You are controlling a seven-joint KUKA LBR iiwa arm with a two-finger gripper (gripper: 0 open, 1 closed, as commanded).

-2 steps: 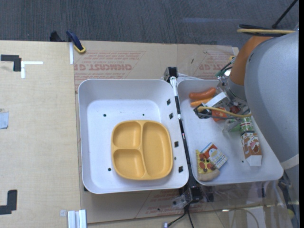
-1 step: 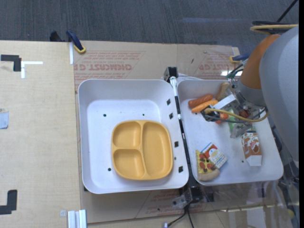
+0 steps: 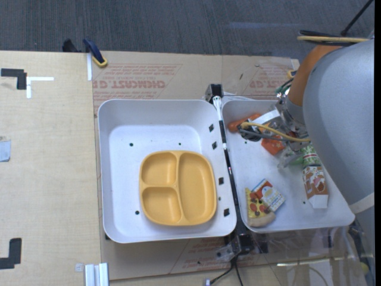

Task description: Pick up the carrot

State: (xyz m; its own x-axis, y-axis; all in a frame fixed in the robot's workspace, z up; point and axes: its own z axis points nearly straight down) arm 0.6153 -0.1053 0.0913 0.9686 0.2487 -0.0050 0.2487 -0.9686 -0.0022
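Note:
The carrot (image 3: 269, 144) is an orange piece lying in the upper part of the right bin (image 3: 286, 219). Part of it is hidden under the arm's wrist and a yellow cable (image 3: 280, 134). The gripper (image 3: 284, 137) hangs low over the carrot at the bin's far right side, and the big grey arm body covers much of it. I cannot make out whether anything is held.
In the right bin a pizza-slice toy (image 3: 262, 204) lies near the front, and a small carton (image 3: 314, 186) and a green item (image 3: 308, 155) lie by the right wall. The left bin (image 3: 119, 159) holds a yellow divided plate (image 3: 177, 187).

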